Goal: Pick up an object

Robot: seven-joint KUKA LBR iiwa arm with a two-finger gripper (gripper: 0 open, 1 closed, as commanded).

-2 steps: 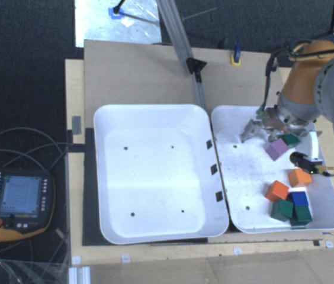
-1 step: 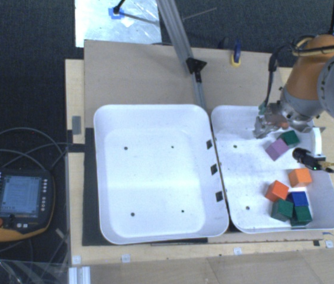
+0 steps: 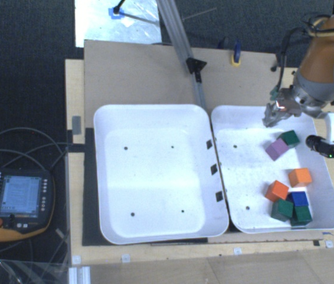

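The right bin holds several small blocks. A green block and a purple block lie side by side in its far right part. Nearer the front right corner sit two orange blocks, a blue block and dark green blocks. My gripper hangs over the far right of this bin, just up and left of the green and purple blocks. Nothing shows between its tips.
The left bin lies beside the right one, a low ridge with black clips between them. A slanted metal pole crosses the bench behind. A teach pendant rests off the bench at left.
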